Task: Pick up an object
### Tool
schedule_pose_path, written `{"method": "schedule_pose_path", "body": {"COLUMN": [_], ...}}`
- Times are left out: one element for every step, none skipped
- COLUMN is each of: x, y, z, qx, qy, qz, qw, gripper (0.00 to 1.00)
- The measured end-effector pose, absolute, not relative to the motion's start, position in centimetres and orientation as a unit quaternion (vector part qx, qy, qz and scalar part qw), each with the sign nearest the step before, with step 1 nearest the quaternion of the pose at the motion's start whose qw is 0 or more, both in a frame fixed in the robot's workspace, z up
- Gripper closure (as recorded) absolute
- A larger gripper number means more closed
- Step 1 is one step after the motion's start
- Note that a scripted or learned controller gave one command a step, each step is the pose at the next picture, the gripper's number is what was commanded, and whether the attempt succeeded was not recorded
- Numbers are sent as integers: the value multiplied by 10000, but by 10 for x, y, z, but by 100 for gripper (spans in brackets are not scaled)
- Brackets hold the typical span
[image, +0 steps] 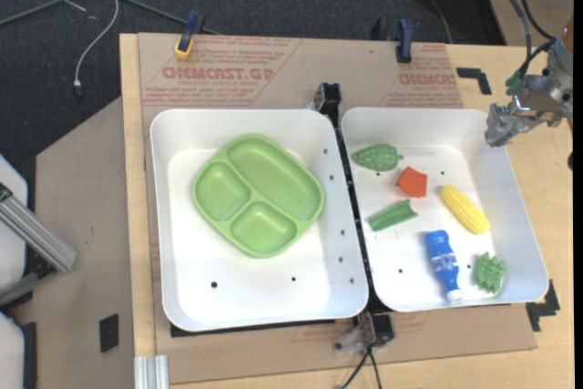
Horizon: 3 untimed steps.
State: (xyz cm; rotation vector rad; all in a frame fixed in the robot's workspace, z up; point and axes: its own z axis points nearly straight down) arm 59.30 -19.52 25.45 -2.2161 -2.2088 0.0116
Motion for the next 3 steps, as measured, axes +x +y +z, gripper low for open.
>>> {"method": "schedule_pose_path", "body": {"x": [595, 595, 600], "y": [-194, -190, -190], "z": [262, 201, 157], "qx": [-7070, -7070, -7071], "qy": [-7072, -7072, -7072], "qz": [1, 11, 12], "qw": [5, 27, 28], "gripper": [0, 0, 0]}}
